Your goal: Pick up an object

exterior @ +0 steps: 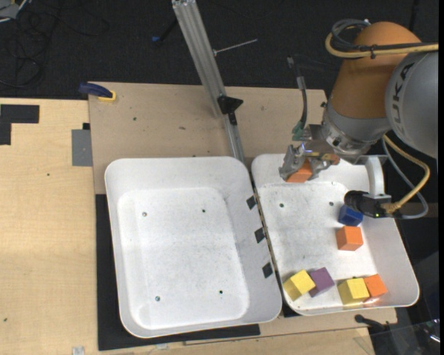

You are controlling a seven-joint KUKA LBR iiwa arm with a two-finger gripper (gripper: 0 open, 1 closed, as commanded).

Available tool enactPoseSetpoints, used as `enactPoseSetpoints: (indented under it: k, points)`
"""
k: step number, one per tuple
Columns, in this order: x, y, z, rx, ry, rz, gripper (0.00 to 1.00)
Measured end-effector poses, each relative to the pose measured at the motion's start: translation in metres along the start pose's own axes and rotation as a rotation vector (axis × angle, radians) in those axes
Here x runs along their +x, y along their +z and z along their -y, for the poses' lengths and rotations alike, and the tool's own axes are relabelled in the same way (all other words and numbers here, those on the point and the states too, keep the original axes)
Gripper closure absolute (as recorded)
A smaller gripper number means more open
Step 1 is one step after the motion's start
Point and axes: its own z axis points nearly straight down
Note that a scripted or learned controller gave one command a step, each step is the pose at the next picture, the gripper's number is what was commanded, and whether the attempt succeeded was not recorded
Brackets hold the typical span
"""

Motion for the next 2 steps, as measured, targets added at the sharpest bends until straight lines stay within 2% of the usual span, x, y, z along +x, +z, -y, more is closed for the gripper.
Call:
enactPoseSetpoints:
  k: [1, 2]
  points:
    - [0.058, 0.012, 0.016, 0.001, 0.001, 0.0, 1.0]
    - [0.108, 0.003, 0.036, 0.0, 0.0, 0.0, 1.0]
